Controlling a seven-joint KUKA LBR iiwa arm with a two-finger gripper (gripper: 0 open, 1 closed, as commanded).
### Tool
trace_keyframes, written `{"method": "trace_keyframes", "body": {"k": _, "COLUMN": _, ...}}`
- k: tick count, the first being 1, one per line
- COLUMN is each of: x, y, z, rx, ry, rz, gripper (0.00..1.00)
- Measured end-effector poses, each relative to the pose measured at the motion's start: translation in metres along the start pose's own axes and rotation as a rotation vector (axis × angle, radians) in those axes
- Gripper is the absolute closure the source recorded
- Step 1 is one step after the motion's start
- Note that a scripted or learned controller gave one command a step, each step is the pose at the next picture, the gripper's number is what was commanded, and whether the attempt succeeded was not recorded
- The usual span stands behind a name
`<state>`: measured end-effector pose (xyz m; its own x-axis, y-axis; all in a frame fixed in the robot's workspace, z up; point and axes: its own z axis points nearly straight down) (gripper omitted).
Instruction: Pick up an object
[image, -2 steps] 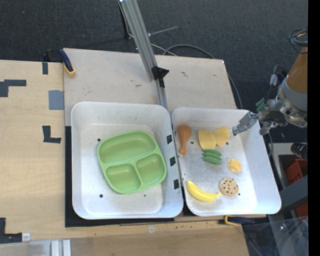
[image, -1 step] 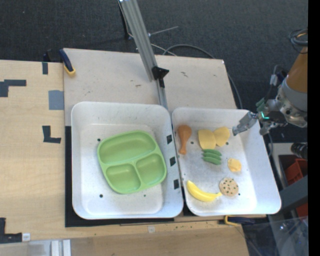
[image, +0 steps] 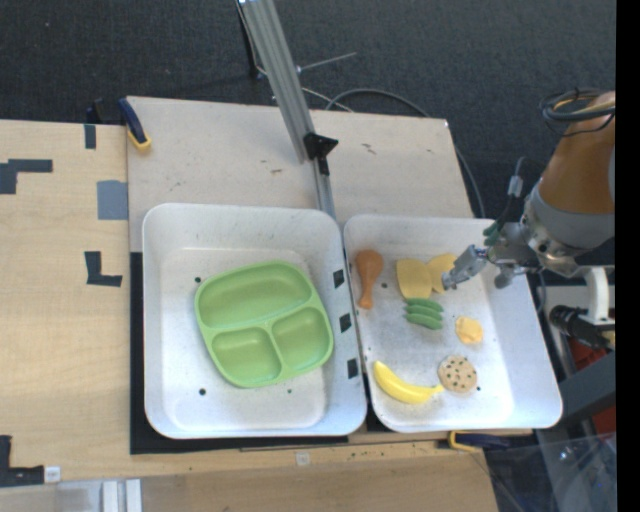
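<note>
A green divided plate (image: 264, 322) lay in the left bin (image: 160, 300); the gripper (image: 462, 270) hung over toy food in the right bin (image: 520, 380).

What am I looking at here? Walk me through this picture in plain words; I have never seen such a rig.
This is one picture from a camera fixed above a bench, looking down at a slant. The grey machine with the orange band on the right is a robot arm; its claw is the grasping part. It hangs over the right white bin, near a yellow toy block. Whether it grips anything cannot be told. That bin also holds toy food: a drumstick, a green pea pod, a banana, a cookie and a small yellow piece. The left white bin holds a green divided plate.
</note>
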<state>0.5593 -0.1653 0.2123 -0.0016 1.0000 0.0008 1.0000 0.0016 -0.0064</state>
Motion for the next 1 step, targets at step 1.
{"method": "trace_keyframes", "body": {"k": 1, "x": 0.0041, "y": 0.0051, "z": 0.0463, "rx": 0.000, "ry": 0.000, "rz": 0.000, "gripper": 0.00}}
